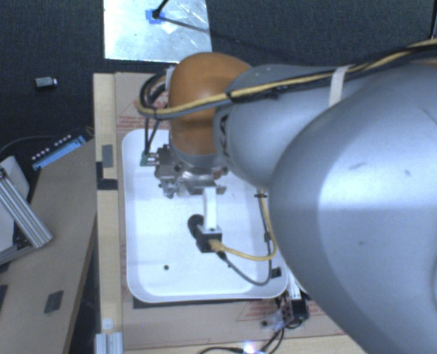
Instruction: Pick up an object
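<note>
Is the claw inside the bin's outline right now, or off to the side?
Inside: the claw sits over the white bin, above its floor near the far end. Whether it touches the floor, cannot tell.

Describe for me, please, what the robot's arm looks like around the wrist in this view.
The bulky, rounded grey arm has a smooth, slightly glossy shell. Above the wrist sits a domed orange band. A yellowish cable runs along the arm's top, held by a pale strap, and dark cables loop beside the orange band.
</note>
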Tool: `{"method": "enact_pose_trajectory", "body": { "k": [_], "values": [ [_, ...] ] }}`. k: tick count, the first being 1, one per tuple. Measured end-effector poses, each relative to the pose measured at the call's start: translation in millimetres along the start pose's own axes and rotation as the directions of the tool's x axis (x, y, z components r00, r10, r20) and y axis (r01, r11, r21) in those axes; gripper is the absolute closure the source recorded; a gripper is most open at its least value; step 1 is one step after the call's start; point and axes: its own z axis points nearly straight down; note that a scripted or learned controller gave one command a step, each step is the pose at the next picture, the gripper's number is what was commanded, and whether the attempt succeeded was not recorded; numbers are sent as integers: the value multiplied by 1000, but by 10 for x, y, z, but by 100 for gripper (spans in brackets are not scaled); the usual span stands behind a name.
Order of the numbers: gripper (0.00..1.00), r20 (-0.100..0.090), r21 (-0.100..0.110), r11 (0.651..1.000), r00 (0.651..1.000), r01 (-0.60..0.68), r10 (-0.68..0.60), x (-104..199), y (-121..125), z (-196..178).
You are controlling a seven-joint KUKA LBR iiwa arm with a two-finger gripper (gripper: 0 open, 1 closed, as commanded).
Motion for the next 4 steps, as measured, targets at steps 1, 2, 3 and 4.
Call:
{"method": "enact_pose_trajectory", "body": {
  "k": [1, 2, 3, 4],
  "values": [
    [100, -1, -4, 1000, 1000, -6, 6, -723, -195, -41],
    [100, -5, -3, 1000, 1000, 8, -8, 18, -566, 245],
    [100, -9, -22, 1000, 1000, 2, -2, -258, -864, -1246],
    [100, -8, -20, 1000, 1000, 4, -4, -211, -837, -2215]
  ]
}}
